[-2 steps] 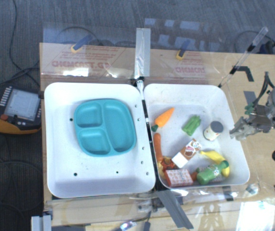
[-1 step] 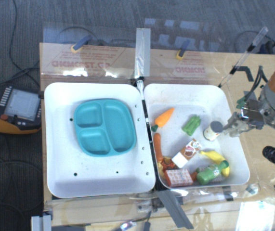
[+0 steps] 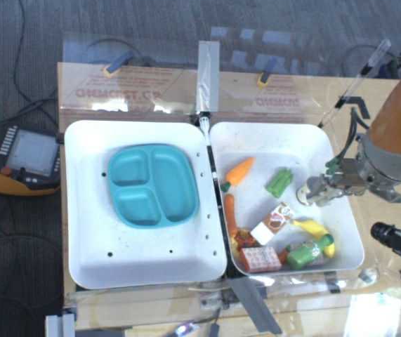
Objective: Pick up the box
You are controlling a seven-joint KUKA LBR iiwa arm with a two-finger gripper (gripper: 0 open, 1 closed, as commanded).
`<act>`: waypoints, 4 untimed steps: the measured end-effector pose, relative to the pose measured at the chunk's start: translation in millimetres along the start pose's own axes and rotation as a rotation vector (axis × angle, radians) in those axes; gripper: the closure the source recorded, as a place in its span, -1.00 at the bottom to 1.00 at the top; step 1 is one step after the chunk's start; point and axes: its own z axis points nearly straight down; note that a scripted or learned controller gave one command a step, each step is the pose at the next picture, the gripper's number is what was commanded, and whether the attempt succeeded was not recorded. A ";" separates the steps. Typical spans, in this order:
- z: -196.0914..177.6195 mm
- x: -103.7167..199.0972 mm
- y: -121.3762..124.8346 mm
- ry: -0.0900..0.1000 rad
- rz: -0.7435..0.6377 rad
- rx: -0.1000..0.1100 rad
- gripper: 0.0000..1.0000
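Not yet picked up: box (image 3: 260,258) lying at the right bin (image 3: 340,153) front edge among toy food, end effector (image 3: 311,192) hovering near, apart from it, grip state impossible to tell.

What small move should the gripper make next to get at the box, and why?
Probably shift the gripper toward the bin's near edge and a little toward the divider. It sits over the right bin's right side, beside the green block, with nothing seen between its fingers. The red box lies in the near corner, flanked by the white carton and green toy.
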 end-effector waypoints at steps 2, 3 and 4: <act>-30.0 78.8 -4.2 -0.001 0.197 0.001 1.00; -36.2 100.6 -4.8 -0.002 0.284 0.000 1.00; -20.3 121.0 35.2 -0.004 0.085 0.001 1.00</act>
